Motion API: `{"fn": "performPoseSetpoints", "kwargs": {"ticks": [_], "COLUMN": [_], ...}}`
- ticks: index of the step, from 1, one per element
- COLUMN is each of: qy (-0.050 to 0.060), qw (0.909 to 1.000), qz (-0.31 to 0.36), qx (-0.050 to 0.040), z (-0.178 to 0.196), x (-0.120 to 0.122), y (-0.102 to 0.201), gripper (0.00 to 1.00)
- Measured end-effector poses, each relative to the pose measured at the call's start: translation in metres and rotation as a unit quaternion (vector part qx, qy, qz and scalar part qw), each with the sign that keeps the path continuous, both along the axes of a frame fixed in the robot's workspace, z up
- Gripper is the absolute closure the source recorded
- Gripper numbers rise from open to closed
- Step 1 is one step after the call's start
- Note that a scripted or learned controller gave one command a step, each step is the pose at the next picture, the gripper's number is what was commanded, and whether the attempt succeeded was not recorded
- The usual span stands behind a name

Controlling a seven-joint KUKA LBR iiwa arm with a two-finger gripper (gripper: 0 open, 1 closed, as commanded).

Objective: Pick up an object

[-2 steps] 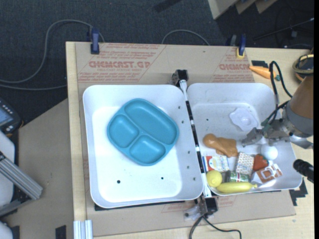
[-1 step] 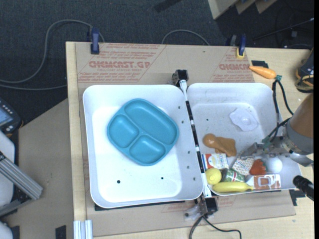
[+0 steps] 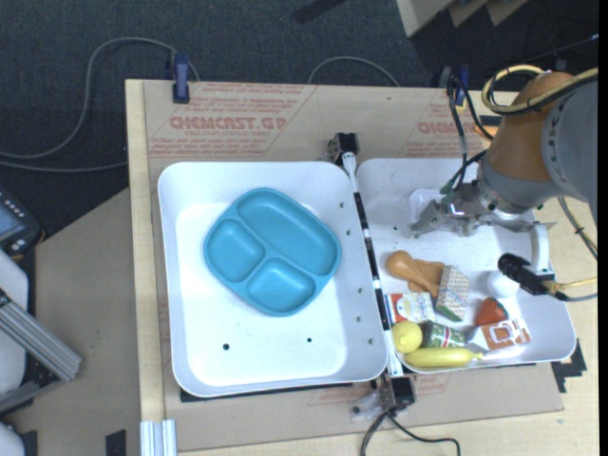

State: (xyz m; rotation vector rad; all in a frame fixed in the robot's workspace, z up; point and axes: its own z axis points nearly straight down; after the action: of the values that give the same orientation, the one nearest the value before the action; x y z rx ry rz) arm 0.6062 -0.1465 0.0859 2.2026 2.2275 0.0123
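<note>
Observed claw (image 3: pixel 432 217) over the bare upper floor of the right bin (image 3: pixel 394 202), reaching in from the right. Cannot tell whether spread or closed; too small and blurred at this slant. Seen holding nothing.

Found candidate objects crowded in the lower half of the same bin. Nearest the claw, an orange-brown toy food piece (image 3: pixel 410 268), touching a beige textured packet (image 3: pixel 454 291). Below these, a red-and-white packet (image 3: pixel 411 308), a lemon (image 3: pixel 407 337), a banana (image 3: pixel 442 356), a red piece (image 3: pixel 490 311) and an orange-and-white card (image 3: pixel 510 334). Noted a blue divided plate (image 3: pixel 272 251) in the left bin (image 3: pixel 190 283).

Judged step in hand: approach, with no grasp yet made. Recommend choosing the orange-brown piece, as closest, at the heap's upper edge, and free on its upper and left sides. Advise lining up across its narrow width, descending straight, and closing only once astride it. Avoid the packed lower corner, where flat packets and round fruit lie touching and would likely slip or come up in pairs. Lift slowly and verify the hold before clearing the bin wall.
</note>
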Motion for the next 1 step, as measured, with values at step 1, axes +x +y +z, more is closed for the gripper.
{"fn": "performPoseSetpoints", "kwargs": {"ticks": [1], "qy": [0.008], "qw": [0.9999], "qz": [-0.008], "qx": [0.0012], "z": [-0.0003], "x": [-0.0996], "y": [-0.0002], "gripper": [0.0]}}
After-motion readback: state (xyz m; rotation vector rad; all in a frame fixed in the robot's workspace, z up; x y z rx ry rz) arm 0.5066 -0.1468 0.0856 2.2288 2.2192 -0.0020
